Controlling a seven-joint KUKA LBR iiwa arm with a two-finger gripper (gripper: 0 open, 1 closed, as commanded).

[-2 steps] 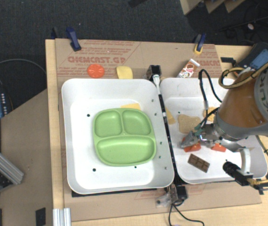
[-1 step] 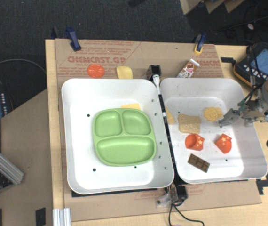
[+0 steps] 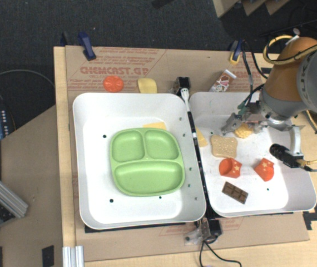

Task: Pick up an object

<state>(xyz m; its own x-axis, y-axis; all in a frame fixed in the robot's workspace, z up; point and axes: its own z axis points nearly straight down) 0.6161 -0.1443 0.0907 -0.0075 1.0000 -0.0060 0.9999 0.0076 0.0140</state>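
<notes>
So the gripper point(image 3: 237, 124) is down in the right bin point(image 3: 300, 196), right over a round cookie point(image 3: 243, 131). Can't tell what it's got, if anything. Looks like the grab step; next it needs a clean lift.

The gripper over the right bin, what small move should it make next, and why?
Probably a short drop straight down onto the round cracker. The gripper sits low at the back of the right bin, right at that cracker, and nothing is seen held in it. The square cracker lies just in front, so a straight descent looks least likely to knock it.
</notes>
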